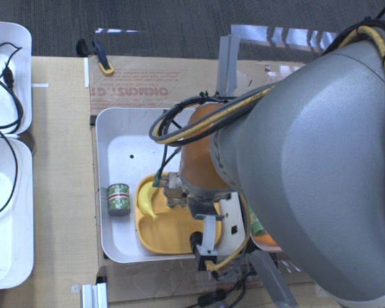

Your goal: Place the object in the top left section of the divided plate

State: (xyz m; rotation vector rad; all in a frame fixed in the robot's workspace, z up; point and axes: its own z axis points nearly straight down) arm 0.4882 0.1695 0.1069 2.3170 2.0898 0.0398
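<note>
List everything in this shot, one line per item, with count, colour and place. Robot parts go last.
bin: one, white, centre of the bench.
divided plate: one, yellow, in the bin's near right part, partly under the arm.
banana: one, yellow, on the plate's left edge.
can: one, green label with silver ends, on the bin floor left of the plate.
clamp: one, black and orange, on the cardboard beyond the bin.
cables: black, over the white tub at far left.
arm: one, grey with orange band, reaching in from the right over the plate.
</note>
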